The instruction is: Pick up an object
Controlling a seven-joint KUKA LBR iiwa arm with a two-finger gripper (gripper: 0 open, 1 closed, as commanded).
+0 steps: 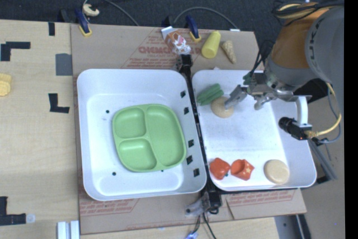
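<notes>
Nothing is lifted yet: the gripper point(241, 97), fingers spread apart, reaches toward the tan round object point(222, 109) at frame centre-right; closing and lifting remain

A green divided plate point(149, 137) lies in the left white bin point(89, 120). Behind the bins, on the cardboard sheet point(112, 47), lie a yellow cylinder point(211, 45), a tan cone point(230, 51) and a small printed packet point(176, 40). Two blue clamps point(84, 24) grip the cardboard's far edge.
</notes>
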